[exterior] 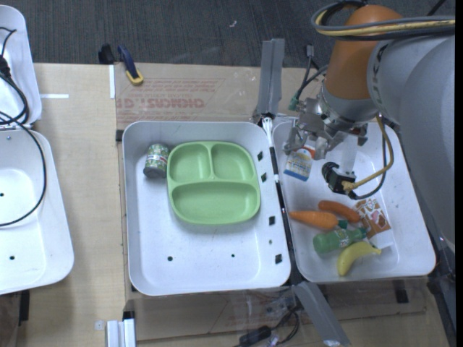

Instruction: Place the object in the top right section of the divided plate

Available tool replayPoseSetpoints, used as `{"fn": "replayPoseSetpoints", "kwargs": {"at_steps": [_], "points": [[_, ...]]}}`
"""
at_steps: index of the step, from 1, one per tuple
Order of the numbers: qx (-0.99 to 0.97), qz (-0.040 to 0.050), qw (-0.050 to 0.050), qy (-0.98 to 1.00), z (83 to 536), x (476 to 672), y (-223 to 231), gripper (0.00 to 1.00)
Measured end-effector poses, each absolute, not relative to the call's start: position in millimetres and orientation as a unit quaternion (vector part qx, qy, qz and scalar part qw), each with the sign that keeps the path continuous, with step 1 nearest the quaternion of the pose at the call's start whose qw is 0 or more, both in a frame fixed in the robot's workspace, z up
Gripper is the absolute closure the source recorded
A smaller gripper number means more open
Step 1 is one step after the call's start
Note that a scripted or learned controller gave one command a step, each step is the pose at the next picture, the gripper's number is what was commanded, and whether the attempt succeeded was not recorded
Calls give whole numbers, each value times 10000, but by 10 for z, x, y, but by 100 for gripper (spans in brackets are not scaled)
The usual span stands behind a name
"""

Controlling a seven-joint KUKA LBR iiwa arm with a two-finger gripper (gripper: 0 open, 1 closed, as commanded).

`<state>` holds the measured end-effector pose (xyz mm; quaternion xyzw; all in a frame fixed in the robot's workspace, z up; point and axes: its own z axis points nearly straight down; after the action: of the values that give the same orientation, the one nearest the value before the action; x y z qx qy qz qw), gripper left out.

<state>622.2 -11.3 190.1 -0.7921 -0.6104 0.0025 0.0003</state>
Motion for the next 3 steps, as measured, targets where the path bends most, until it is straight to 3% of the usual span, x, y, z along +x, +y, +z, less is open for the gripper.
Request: {"fn": "replayPoseSetpoints", "kwargs": {"at_steps": [1,2,3], "points": [[-7923,22,2,-6102,1904,6223,-115,0],[-6897,10,-7,-7241,2496,6483,101,0],[-6892,23,-10,-7246,2578,6487,93,100]]}}
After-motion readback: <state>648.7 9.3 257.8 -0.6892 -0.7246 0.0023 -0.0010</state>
